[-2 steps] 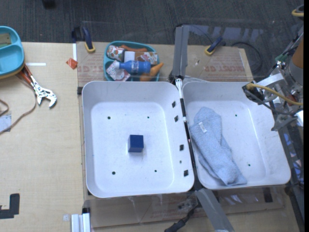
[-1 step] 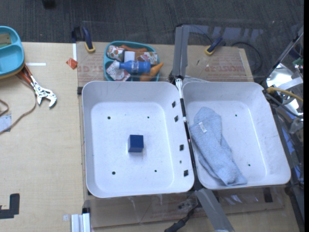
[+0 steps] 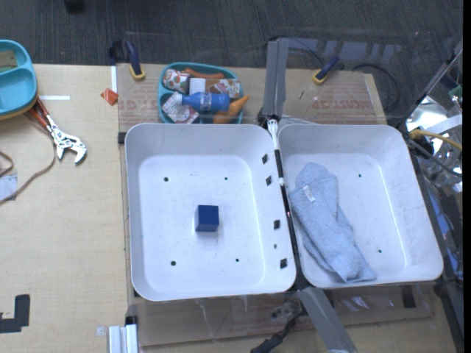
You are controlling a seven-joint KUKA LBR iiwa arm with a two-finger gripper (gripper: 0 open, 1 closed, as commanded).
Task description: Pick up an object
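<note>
A small dark blue cube (image 3: 207, 218) sits flat near the middle of the left white bin (image 3: 151, 271). In the right white bin (image 3: 401, 197) lies a crumpled light blue-grey cloth (image 3: 327, 223). It stretches from the bin's upper left down to its front wall. The cube and the cloth lie apart, separated by the rims where the two bins meet.
Behind the left bin stands a teal bowl (image 3: 200, 94) packed with several small items. A wrench (image 3: 62, 142) and a teal dish (image 3: 15, 76) lie on the wooden bench to the left. Clamps (image 3: 324, 70) hold the back board. Cables and metal parts (image 3: 441, 134) crowd the right side.
</note>
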